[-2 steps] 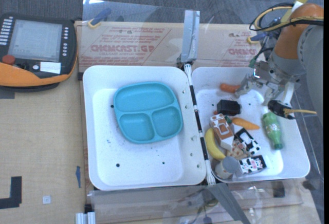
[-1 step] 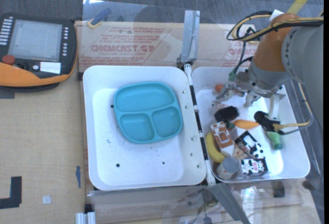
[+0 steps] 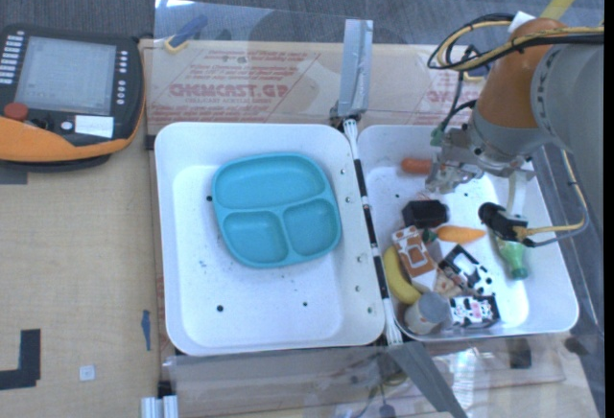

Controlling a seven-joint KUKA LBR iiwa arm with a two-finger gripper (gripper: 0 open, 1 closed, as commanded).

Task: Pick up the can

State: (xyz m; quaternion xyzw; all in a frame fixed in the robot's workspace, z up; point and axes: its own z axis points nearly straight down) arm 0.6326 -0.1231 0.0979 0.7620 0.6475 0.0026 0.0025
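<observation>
We've got the can [image 3: 426, 313] sitting at the bottom of the right bin [image 3: 552, 296], next to the banana [image 3: 400, 277]. The claw [image 3: 449, 174] hangs over that bin's upper part, well apart; can't tell its state.

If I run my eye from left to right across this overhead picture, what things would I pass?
Orange-and-grey handheld screen → blue divided plate in the left bin → banana → can → gripper → green bottle near the right bin's far side.
</observation>
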